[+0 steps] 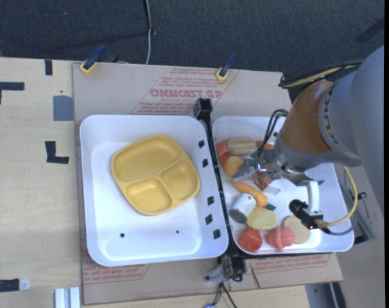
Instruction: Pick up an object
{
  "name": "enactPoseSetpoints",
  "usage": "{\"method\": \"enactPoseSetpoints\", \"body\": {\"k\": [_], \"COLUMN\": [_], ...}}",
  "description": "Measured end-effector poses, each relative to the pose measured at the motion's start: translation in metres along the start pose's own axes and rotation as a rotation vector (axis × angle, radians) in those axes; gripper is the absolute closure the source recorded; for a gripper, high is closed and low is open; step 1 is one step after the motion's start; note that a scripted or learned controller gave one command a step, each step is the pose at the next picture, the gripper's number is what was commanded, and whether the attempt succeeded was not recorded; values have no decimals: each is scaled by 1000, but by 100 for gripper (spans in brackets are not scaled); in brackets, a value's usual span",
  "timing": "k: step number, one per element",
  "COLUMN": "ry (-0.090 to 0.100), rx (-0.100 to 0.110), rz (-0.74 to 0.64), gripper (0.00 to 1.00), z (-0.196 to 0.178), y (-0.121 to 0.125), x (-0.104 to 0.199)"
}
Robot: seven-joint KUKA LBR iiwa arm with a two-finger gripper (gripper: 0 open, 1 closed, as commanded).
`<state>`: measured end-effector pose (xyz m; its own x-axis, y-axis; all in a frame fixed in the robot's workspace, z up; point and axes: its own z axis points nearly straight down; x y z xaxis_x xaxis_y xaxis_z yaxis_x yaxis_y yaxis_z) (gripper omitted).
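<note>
The right bin (336, 172) holds a heap of toy food. A tan bun (241, 146) and a red piece (222, 150) lie at its far left, with a yellow-orange fruit (233, 166) just below them. An orange carrot (252, 193) lies in the middle beside a white cup (244, 204). Along the near side sit a pale yellow piece (262, 219), a red tomato (250, 239), a pink piece (281, 237) and a tan round piece (299, 230). My gripper (257, 171) is low over the pile, between the bun and the carrot, and the arm's wrist hides part of it.
The left bin (98, 236) bears a yellow divided plate (156, 174). A black divider rail (210, 172) runs between the bins. The grey arm with its orange band (307, 124) covers the right bin's far right part. Cables (329, 223) loop over its near right corner.
</note>
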<state>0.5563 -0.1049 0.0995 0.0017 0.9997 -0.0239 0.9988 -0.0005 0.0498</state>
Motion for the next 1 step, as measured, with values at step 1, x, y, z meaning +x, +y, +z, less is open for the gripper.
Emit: {"method": "enactPoseSetpoints", "body": {"k": [1], "ry": [8], "rx": [-4], "rz": [-5], "gripper": [0], "z": [-1], "y": [-37], "x": [-7]}}
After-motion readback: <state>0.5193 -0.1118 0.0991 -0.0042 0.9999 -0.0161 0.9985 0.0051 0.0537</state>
